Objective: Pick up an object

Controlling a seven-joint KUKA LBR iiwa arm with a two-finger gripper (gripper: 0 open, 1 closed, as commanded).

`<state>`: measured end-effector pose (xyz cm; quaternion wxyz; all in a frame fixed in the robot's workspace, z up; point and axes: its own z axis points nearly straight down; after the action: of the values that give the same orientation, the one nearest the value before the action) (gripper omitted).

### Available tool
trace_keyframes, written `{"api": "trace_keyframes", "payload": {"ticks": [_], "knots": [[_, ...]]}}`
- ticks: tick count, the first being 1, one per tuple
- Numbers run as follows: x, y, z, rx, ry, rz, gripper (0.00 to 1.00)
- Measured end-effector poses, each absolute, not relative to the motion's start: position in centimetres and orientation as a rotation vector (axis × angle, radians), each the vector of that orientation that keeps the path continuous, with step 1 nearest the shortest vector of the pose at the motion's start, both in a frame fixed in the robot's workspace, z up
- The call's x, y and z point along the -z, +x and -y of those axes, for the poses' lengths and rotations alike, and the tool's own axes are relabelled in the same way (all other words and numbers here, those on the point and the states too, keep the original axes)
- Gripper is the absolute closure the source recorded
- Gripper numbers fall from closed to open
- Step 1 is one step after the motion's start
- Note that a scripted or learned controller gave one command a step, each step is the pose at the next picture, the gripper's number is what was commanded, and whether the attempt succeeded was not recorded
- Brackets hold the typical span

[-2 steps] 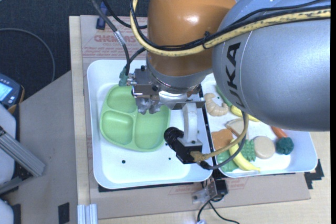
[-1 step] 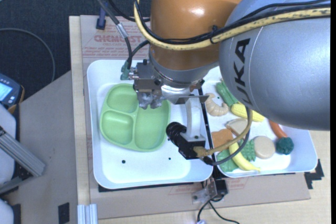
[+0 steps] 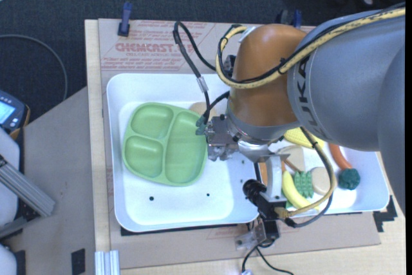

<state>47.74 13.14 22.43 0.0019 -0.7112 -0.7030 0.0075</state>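
Observation:
A light green divided plate (image 3: 164,143) lies in the left white bin (image 3: 180,212). The arm's orange band and grey wrist hang over the wall between the two bins, and the gripper (image 3: 217,150) reaches down at the plate's right edge. In the right bin (image 3: 370,199) I see a yellow banana (image 3: 293,191), a green toy piece (image 3: 304,184), a dark green broccoli-like piece (image 3: 349,179) and an orange carrot (image 3: 340,156). The arm covers much of the right bin.
A brown cardboard sheet (image 3: 151,47) with red lettering lies under the bins. Blue clamps (image 3: 125,17) sit at its far edge. Black cables loop over the arm. Grey bench hardware (image 3: 26,190) stands at the left.

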Motion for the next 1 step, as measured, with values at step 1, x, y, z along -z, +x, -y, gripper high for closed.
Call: {"api": "trace_keyframes", "payload": {"ticks": [1], "knots": [[-35.31, 47.98, -21.29, 0.025, -2.212, 2.236, 1.00]]}}
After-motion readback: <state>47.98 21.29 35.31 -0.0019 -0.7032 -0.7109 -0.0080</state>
